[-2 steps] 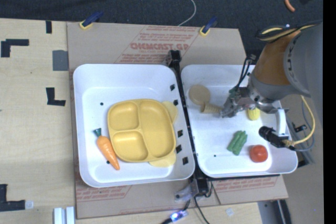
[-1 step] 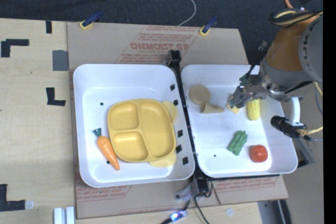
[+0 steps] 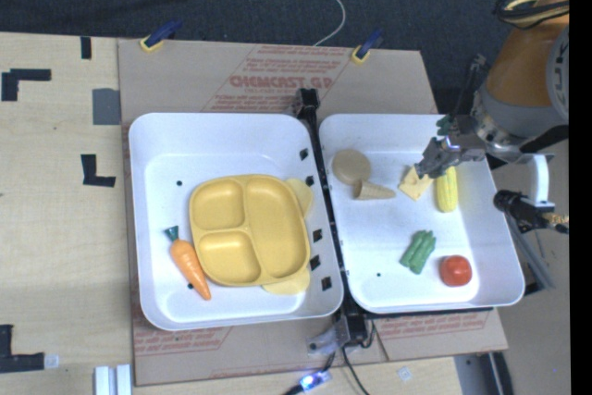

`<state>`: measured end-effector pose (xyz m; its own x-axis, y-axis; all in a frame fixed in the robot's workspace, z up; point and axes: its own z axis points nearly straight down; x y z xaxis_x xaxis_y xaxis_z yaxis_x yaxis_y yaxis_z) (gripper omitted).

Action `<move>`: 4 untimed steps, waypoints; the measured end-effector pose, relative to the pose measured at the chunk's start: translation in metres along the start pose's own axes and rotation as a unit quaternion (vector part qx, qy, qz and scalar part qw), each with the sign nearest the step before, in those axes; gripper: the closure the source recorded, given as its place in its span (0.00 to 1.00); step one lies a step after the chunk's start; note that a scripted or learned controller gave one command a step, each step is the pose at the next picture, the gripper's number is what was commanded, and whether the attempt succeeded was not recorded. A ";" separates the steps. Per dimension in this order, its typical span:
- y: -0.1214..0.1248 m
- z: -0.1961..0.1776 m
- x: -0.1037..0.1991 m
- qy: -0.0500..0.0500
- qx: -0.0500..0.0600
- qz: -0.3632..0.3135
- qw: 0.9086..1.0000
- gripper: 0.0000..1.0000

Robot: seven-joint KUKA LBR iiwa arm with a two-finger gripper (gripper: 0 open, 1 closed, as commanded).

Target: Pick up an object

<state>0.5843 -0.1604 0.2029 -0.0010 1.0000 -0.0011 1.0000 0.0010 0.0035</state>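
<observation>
Camera view, slanted from above, cuts the arm [image 3: 532, 74] off at the right edge, so only its grey wrist and orange band show. The pincer [image 3: 435, 164] is small and dark against the right bin [image 3: 370, 291], and whether its fingers are spread or closed cannot be told from here. Its tip sits right at a pale yellow cheese wedge [image 3: 415, 184], seemingly touching its upper corner; nothing can be seen held between the fingers. Just beside that wedge, to the right, lies a yellow corn cob [image 3: 447, 191]. Left of it sit a tan round piece [image 3: 351, 166] and a beige cone-shaped piece [image 3: 374, 191], whose exact nature is hard to make out. Lower in the same bin lie a green vegetable [image 3: 418, 251] and a red tomato [image 3: 455, 270], near each other. The left bin [image 3: 153, 143] carries a yellow divided tray [image 3: 248, 228], which partly hides a pale yellow piece [image 3: 298, 193] beneath its right rim. An orange carrot [image 3: 189, 265] lies against the tray's left side.
</observation>
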 end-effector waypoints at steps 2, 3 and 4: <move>-0.004 -0.012 0.053 0.001 0.003 -0.002 1.000 1.00; -0.011 -0.018 0.107 0.002 0.003 -0.003 1.000 1.00; 0.006 -0.013 0.133 0.001 0.002 -0.001 1.000 1.00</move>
<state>0.5905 -0.0270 0.2154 -0.0040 1.0000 0.0002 1.0000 0.0040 -0.0013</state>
